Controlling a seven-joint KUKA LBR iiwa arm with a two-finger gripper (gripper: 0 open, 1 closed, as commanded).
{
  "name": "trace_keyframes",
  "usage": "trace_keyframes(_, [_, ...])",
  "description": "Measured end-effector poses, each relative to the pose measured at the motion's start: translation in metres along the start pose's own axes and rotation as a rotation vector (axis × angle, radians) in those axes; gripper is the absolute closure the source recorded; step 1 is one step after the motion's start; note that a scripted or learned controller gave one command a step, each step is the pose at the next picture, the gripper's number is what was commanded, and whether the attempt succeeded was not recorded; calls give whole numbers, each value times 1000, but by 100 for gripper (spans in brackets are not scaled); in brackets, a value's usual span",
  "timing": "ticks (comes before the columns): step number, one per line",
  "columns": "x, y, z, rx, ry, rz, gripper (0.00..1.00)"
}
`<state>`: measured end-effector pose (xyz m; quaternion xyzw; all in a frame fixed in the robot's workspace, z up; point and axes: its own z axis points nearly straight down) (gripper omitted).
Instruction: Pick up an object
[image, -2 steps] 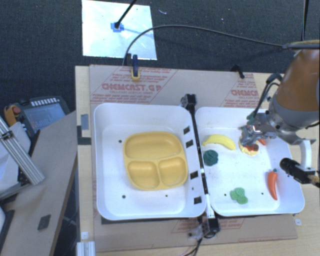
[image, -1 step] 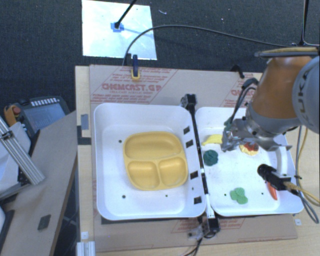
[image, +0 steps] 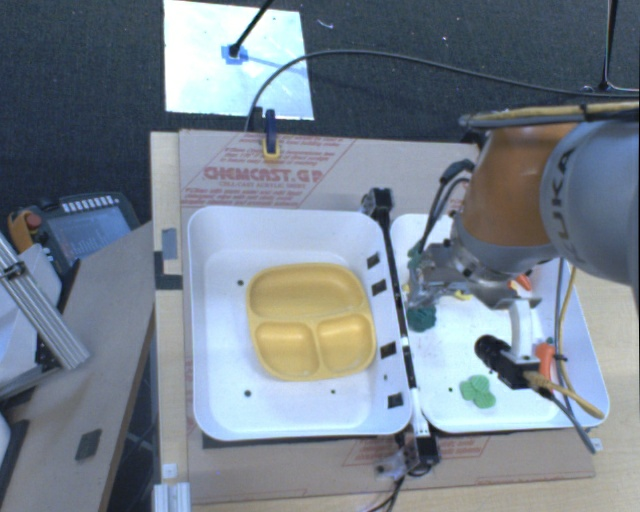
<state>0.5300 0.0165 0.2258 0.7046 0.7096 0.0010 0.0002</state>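
My gripper (image: 424, 292) hangs low over the left part of the right bin (image: 440, 415), under the grey and orange wrist. A small dark teal thing (image: 425, 319) lies right at the gripper's tip, touching or almost touching it; I cannot tell whether it is held. A light green thing (image: 478, 392) rests on the bin floor near the front, apart from the gripper. The arm hides much of the right bin's back and right side.
The left bin (image: 215, 300) holds a yellow three-part plate (image: 308, 320). A divider wall with black clips (image: 392, 300) runs between the bins, close to the gripper's left. Small orange bits (image: 545, 353) show at the right bin's right side.
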Motion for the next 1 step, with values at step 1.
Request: trace_keyframes(1, [51,-10,6,1,0,0,100])
